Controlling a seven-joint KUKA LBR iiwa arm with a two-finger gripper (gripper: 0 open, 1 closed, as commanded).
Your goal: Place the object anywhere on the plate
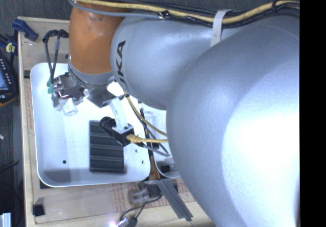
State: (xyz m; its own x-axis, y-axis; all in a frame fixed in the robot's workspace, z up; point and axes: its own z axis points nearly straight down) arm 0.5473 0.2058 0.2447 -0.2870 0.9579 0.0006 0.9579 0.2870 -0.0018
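The gripper [63, 94] hung over the ten o'clock corner of the left bin [51, 170]; whether it was apart or together could not be told. At its five o'clock, a black ribbed block [107, 152] lay flat on the bin floor, apart from it.

Smooth arm [229, 119], shiny bin [51, 139], wooden bench [91, 196]
I see the grey arm smooth and a bit shiny, its orange band [89, 32] duller. The white bin looks like glossy plastic; the dark block [107, 152] in it is ridged and matt.
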